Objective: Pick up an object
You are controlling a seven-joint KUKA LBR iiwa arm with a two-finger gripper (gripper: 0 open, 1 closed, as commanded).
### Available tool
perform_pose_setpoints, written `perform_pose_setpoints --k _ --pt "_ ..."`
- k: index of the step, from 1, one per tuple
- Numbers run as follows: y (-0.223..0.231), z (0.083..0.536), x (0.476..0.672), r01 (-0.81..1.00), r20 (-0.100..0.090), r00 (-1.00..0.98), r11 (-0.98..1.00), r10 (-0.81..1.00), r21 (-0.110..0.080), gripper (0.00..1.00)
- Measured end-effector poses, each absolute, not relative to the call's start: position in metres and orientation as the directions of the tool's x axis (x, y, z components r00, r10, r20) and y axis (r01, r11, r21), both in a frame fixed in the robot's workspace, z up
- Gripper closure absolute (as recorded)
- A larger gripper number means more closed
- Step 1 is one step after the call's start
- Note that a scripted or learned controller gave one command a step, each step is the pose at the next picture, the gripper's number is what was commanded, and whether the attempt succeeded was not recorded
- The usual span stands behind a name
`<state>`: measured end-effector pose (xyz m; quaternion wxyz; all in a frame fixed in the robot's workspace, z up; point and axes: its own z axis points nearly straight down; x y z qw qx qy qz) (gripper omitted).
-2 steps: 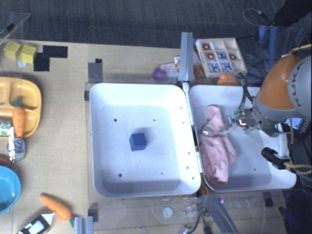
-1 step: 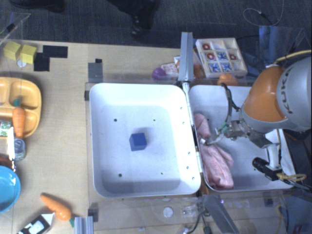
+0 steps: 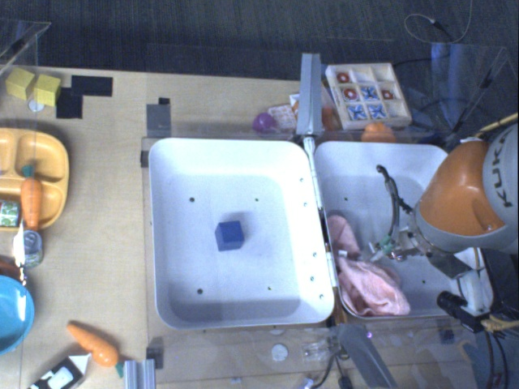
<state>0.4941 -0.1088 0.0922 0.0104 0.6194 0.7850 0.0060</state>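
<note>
the wooden bench spread under everything, pale and bare in its middle stretch. on it sat two shallow white bins side by side. the left bin was the wider, and a small blue cube rested near its middle, square-edged, solid dark blue, well apart from every wall. the right bin lay just beside it, the two rims touching along a grey divider.

the arm reached in from the right, its orange band bulging over the right bin's far side, grey housing above it. in the right bin lay a pink cloth, crumpled and soft, folded in loose lumps, a narrow end running up along the bin's left wall and the wider bulk pressed into the near left corner. the gripper hung low at the cloth's upper right edge, touching or nearly touching it; whether its fingers stood apart or together could not be told, since the metal parts blurred into each other there. a thin dark cable curved down to it.

to the far left sat a yellow divided tray with a carrot laid across it, a blue bowl below it, and a second carrot near the front edge. behind the bins lay a tic-tac-toe board, two yellow blocks and a small purple ball.
</note>
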Motion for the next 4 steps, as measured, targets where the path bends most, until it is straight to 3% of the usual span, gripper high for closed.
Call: perform_pose_setpoints --k 1,2,3,4 --pt "-0.114 0.123 0.560 0.996 -0.001 -0.094 0.094 0.996 0.008 0.00" --pt "-0.092 0.089 0.603 0.969 -0.005 -0.245 0.245 0.970 0.011 0.00" --pt "-0.087 0.137 0.520 0.972 -0.002 -0.234 0.234 0.972 0.007 0.00" --pt "-0.108 0.091 0.494 0.961 -0.006 -0.275 0.275 0.961 0.019 0.00"
